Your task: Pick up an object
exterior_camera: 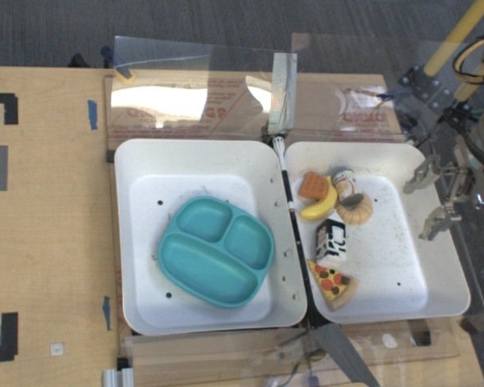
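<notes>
Now toys (332, 230) in right bin (403, 272), gripper (440, 193) apart at rim

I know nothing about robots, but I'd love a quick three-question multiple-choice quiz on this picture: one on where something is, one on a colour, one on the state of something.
1. Where is the divided plate?
A. in the left bin
B. in the right bin
C. on the wooden bench

2. What colour is that plate?
A. red
B. teal
C. black

3. How does the toy pizza slice stand?
A. held in the gripper
B. stacked on the plate
C. lying in the right bin

Answers:
1. A, it rests on the left bin's floor.
2. B, it is blue-green all over.
3. C, it lies near that bin's front left corner, apart from the gripper at the right rim.
</notes>
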Controlling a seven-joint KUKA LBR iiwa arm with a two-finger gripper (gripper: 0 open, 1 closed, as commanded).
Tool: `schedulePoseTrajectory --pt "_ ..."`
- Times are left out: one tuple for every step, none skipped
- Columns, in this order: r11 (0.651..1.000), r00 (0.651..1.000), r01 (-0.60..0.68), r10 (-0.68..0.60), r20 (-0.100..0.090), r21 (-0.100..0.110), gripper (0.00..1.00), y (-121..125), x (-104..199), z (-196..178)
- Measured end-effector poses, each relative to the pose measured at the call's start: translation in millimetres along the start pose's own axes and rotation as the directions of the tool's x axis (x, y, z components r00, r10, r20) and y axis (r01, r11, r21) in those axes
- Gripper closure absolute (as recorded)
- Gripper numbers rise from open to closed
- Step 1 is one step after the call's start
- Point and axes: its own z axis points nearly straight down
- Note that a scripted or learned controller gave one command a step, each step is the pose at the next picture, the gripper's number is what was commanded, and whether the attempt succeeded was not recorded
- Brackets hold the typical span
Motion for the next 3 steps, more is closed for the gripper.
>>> schedulePoseTrajectory --pt "0.996 0.996 0.090 -0.090 0.005 0.002 0.00 20 -5 130" --pt "0.935 0.934 -0.356 0.356 0.014 -0.004 0.00 89 -31 136" --pt "0.935 0.935 -0.354 0.354 0.021 -0.003 1.00 90 -34 126"
